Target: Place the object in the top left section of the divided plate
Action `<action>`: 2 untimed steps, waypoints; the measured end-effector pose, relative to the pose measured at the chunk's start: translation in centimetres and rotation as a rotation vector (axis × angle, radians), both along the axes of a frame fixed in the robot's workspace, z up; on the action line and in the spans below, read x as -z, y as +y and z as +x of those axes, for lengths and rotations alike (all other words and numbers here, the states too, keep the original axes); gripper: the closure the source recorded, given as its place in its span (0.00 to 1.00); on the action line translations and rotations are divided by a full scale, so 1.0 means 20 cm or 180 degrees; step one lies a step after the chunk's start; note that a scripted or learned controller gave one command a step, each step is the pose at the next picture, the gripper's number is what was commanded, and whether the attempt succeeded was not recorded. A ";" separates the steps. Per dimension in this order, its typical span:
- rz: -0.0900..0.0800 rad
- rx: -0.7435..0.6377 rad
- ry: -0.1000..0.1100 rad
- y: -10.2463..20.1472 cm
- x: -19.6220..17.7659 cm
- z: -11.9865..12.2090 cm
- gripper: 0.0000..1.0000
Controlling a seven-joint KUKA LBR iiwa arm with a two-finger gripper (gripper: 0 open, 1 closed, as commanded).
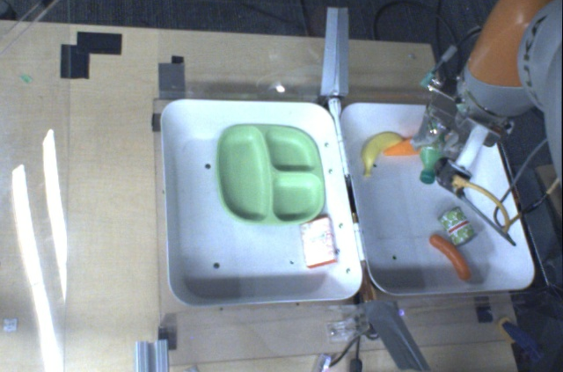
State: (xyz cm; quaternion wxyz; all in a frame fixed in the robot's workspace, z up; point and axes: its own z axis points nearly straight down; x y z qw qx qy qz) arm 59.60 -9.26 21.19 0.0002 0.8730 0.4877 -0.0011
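The green divided plate (268, 171) lies in the left bin (189, 212); its long section is on the left and two smaller ones are on the right. My gripper (427, 166) hangs over the upper part of the right bin (396, 247). It is just right of an orange carrot-like piece (400, 148), which lies against a yellow banana (378, 149). Whether the gripper touches the orange piece is unclear. A small green can (456, 225) and a red sausage (450, 256) lie lower right in the same bin.
A small red and white box (318, 242) lies in the left bin, just below the plate's lower right corner. A metal divider post (335, 54) stands between the bins at the back. Cables trail from the arm across the right bin's right side.
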 end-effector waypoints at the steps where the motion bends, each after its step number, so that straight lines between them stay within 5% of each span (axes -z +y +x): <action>1: 0.0005 -0.0426 -0.0002 0.23 0.11 0.01 1.00; 2: 0.0006 -0.1256 -0.0003 0.61 0.13 0.17 1.00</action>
